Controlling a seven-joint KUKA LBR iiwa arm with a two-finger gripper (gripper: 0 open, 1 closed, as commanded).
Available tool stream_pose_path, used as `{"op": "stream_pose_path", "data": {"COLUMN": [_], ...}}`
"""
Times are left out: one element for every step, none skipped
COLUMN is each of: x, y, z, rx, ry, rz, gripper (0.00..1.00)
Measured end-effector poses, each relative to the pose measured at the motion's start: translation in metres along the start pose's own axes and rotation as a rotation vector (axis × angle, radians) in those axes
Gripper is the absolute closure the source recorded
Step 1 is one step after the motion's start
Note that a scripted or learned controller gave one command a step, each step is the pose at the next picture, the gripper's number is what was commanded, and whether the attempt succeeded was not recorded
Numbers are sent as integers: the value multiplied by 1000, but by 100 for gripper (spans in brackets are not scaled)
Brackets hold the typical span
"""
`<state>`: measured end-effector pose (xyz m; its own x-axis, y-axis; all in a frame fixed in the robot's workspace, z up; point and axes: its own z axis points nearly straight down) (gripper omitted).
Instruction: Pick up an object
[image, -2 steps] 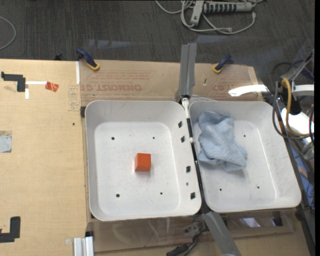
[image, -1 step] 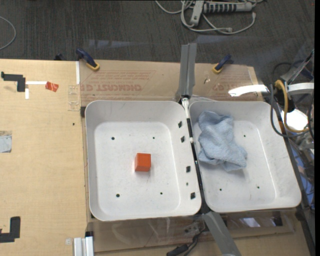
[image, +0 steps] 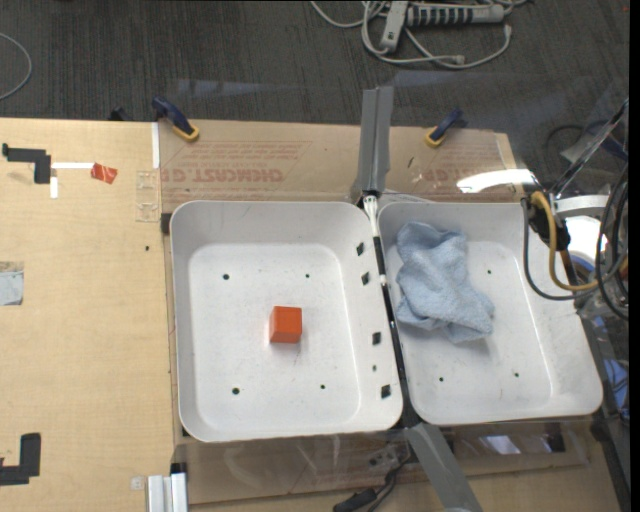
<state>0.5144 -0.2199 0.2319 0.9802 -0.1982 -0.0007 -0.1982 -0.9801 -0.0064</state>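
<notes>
An orange-red cube (image: 286, 325) rests on the floor of the left white bin (image: 200, 300), a little below its middle. A crumpled light blue cloth (image: 440, 280) lies in the upper left part of the right white bin (image: 540, 350), close to the divider between the bins. Cables and part of the arm's mount (image: 600, 250) show at the right edge.
A grey bar (image: 376, 140) runs back from between the bins over brown cardboard held by two clamps (image: 175, 118). To the left is a wooden bench top (image: 70, 330) with small black brackets and a red tag. Cables lie on the dark floor behind.
</notes>
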Motion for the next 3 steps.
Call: {"op": "stream_pose_path", "data": {"x": [-5,-4,32], "y": [1,-1,-7], "z": [29,20,44], "rx": [0,6,1], "ry": [-2,-2,0], "rz": [1,1,3], "gripper": [100,100,100]}}
